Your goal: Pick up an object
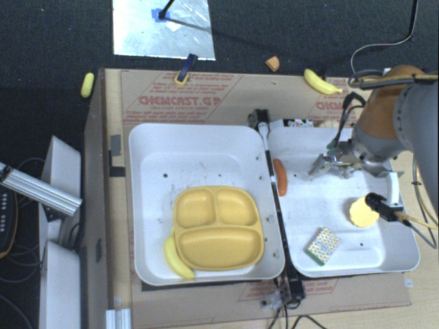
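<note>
My gripper [334, 164] hangs over the back part of the right bin [405, 252], on the grey arm with its orange band [383, 112] reaching in from the right. In this bin lie an orange sausage-shaped piece [280, 176] against the left wall, a yellow round piece [362, 213] on the right, and a small green-patterned block [323, 245] near the front. The gripper is behind and left of the yellow round piece, and apart from all of them. Nothing shows between its tips.
The left bin [147, 184] holds a yellow divided plate [218, 226] with a toy banana [177, 259] by its front left corner. Outside the bins lie another banana [321, 82], a small orange block [273, 63] and a yellow piece [87, 84]. Cables run by the right bin's right rim.
</note>
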Robot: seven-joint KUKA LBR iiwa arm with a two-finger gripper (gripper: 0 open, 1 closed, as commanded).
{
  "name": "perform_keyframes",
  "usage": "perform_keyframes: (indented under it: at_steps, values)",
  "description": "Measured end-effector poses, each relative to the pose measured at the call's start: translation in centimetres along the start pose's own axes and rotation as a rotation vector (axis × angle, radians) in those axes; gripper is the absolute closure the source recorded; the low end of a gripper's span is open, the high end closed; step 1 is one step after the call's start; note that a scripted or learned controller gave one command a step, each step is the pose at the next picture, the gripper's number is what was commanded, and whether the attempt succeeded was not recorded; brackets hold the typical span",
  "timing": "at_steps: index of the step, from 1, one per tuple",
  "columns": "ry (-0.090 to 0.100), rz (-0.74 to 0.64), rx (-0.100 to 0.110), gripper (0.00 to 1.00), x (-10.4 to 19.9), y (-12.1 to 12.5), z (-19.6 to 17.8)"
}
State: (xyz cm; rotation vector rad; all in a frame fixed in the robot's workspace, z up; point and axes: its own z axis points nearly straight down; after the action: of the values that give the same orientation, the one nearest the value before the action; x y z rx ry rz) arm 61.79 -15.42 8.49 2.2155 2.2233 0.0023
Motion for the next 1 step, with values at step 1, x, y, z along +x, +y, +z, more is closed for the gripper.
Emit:
perform_keyframes:
  at_steps: [1]
  values:
    - [-0.002, -0.001, -0.003, 0.0, -5.34, 4.97, -7.18]
